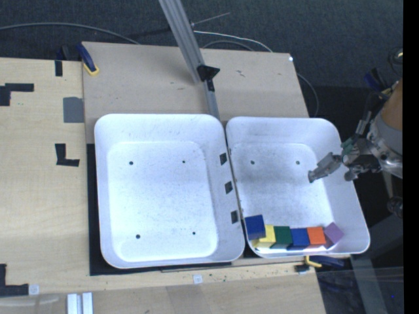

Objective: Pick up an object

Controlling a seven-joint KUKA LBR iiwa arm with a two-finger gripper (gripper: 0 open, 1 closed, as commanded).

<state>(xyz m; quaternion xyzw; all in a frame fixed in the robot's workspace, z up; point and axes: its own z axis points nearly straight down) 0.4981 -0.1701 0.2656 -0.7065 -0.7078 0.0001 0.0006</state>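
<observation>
The gripper (pixel 335 167) sits over the right side of the right bin (pixel 275 133), close to its right wall. Two fingers are visible: one grey finger (pixel 322 169) reaches left over the bin floor, the other sits near the bin wall. They stand apart with nothing between them. Behind the gripper, the arm (pixel 393 133) enters from the right edge of the view.

The objects lie in a row along the near wall of the right bin, well apart from the gripper. From left to right: a blue block (pixel 254 226), a yellow block (pixel 267 238) touching it, a green block (pixel 282 235), a second blue block (pixel 299 237), an orange block (pixel 315 235) and a purple block (pixel 333 232) at the near right corner.

The left bin (pixel 105 175) lies just beside the right bin, their rims touching. A slanted metal rail (pixel 180 25) crosses the bench (pixel 262 77) behind both bins.
</observation>
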